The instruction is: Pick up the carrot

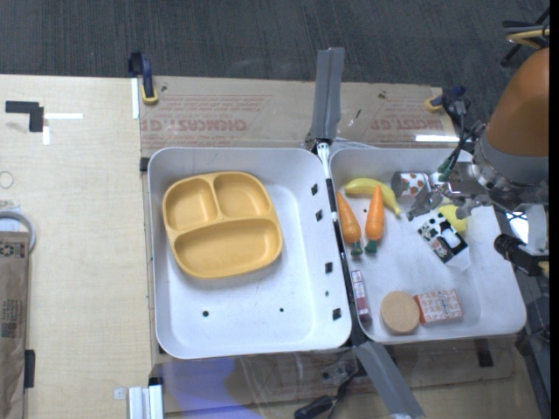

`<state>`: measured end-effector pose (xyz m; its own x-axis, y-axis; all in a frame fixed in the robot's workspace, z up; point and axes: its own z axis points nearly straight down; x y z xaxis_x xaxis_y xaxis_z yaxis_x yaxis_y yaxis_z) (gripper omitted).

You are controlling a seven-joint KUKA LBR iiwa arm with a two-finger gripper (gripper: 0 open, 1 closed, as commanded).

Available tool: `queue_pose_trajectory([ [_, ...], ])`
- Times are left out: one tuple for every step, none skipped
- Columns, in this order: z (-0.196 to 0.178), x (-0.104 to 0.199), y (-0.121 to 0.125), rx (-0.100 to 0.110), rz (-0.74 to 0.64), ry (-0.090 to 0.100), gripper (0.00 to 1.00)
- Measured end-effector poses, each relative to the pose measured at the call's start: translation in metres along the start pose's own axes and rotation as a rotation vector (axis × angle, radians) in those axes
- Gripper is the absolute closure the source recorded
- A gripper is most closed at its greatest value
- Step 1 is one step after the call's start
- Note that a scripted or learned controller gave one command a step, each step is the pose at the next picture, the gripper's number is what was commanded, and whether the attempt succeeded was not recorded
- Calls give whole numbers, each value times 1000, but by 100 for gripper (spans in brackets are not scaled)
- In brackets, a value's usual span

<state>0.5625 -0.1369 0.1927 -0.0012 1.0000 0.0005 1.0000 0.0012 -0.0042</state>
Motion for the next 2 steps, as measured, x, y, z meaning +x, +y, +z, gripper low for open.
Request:
queue_pose_trajectory([
  [-6,64,9,-2,-255,-1,0],
  [97,38,42,-2,-181,-1,0],
])
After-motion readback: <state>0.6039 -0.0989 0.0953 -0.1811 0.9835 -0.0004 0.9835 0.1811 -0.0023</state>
